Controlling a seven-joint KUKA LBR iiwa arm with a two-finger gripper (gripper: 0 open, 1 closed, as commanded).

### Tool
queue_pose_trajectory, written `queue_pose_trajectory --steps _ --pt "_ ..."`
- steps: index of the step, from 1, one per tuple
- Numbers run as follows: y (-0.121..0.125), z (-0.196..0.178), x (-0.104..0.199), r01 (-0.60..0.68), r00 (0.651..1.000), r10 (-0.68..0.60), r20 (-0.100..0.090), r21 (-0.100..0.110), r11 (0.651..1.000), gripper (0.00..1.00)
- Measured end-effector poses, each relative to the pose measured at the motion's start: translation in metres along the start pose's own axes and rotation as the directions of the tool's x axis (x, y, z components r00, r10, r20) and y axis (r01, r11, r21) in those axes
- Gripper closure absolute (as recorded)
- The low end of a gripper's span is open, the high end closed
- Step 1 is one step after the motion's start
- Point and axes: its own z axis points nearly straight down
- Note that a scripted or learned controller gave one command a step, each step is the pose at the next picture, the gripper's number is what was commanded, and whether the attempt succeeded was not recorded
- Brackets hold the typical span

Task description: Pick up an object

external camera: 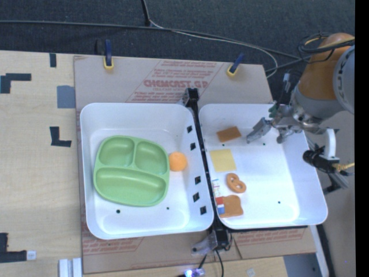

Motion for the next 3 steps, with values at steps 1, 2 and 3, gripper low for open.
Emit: queue_pose_trajectory --steps 1,2,3 --pt "-0.002 0.044 0.003 0.0 1.0 0.0 0.0 -0.001 1.0 0.0" --pt "0.0 0.031 0.004 0.002 1.0 -0.002 0.0 -0.004 1.0 1.0" --pt "0.003 -0.016 0.013 0.002 1.0 -0.002 0.0 -0.011 1.0 1.0"
